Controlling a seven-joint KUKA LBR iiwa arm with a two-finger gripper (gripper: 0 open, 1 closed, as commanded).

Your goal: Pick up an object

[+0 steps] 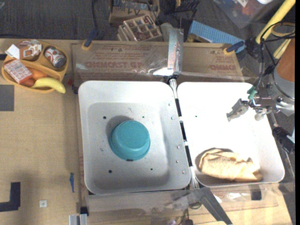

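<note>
While the arm [281, 86] reaches in from the right edge, the gripper [236, 110] is seen hanging over the upper part of the right bin [206, 125], w/ bare white floor under it. Nothing is seen between its tips; whether the claw is released or clenched cannot be told at this res. A tan, flattish bread-like object [228, 166] is laid at the near edge of the right bin, well apart from the gripper. A teal bowl [130, 139] is set upside down approx. mid left bin [93, 102]. Beyond the bins' far-left corner, a yellow tray [9, 74] w/ a banana [49, 84] and other toy food is kept on the bench [37, 149].
</note>
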